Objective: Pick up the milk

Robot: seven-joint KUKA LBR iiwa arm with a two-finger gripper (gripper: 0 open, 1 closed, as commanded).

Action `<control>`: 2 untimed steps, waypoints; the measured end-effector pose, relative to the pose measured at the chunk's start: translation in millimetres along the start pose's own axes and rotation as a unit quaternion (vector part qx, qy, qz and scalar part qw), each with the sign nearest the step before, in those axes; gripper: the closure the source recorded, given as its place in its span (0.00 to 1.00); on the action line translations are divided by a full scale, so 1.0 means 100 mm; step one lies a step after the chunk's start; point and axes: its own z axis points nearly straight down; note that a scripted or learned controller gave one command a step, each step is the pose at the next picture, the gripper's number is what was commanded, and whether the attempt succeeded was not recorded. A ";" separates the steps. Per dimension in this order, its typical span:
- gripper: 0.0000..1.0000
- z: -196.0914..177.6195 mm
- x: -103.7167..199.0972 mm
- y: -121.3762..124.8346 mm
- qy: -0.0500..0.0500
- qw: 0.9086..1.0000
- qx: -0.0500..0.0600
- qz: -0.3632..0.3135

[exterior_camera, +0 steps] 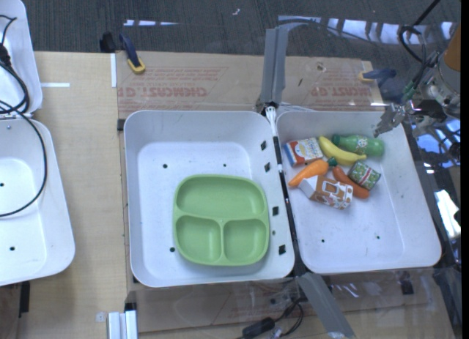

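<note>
Two shallow white bins are sitting side by side on a tan bench. The left bin is holding a green divided plate with three compartments. The right bin is holding a tight cluster of toy groceries in its upper left part.

The milk, a small white carton with blue and orange print, is lying at the far left of that cluster, just beside the wall shared by the two bins. A yellow banana is touching its right side, and an orange carrot is lying against its lower edge. A green bottle is resting behind the banana, a small green can is sitting to the right, and a brown and white juice box is lying below the carrot.

The gripper is hanging at the right bin's upper right rim, apart from the cluster; whether it is spread or pressed together cannot be told.

The lower and right parts of the right bin are lying bare.
</note>
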 end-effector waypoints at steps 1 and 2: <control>0.00 -0.50 -0.08 -0.22 -0.001 0.997 -0.001 0.078; 0.00 0.65 0.62 -0.12 0.000 0.986 0.001 0.168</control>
